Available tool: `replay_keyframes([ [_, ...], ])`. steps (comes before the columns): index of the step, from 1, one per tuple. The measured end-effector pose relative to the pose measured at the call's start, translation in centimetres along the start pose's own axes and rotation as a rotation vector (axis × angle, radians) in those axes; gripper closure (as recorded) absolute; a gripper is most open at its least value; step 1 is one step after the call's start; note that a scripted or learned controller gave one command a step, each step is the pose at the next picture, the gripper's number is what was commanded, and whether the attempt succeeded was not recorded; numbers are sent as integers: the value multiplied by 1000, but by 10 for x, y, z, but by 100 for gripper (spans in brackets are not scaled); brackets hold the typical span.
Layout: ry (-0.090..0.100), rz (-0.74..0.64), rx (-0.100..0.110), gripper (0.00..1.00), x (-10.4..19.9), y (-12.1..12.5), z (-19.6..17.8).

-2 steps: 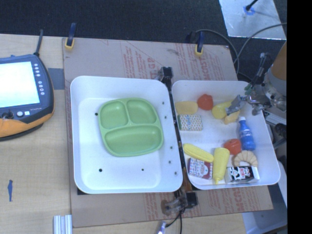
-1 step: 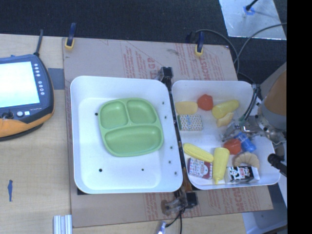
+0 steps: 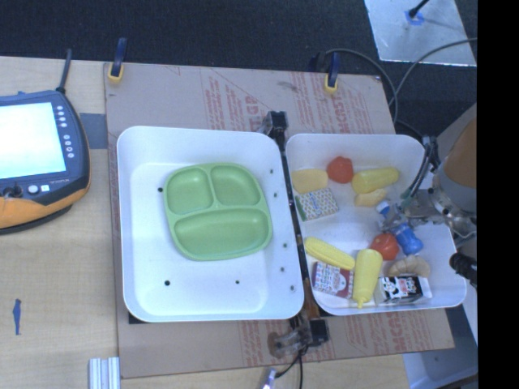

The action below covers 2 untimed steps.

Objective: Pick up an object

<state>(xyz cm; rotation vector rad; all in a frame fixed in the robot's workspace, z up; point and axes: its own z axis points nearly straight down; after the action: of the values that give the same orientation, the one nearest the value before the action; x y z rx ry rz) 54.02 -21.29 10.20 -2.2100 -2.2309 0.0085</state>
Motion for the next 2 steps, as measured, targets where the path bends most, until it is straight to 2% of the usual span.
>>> replay_keyframes([
  [1,3,2,0,100,71,-9,11],
  [2,1,-1,1,100,70,-9,1],
])
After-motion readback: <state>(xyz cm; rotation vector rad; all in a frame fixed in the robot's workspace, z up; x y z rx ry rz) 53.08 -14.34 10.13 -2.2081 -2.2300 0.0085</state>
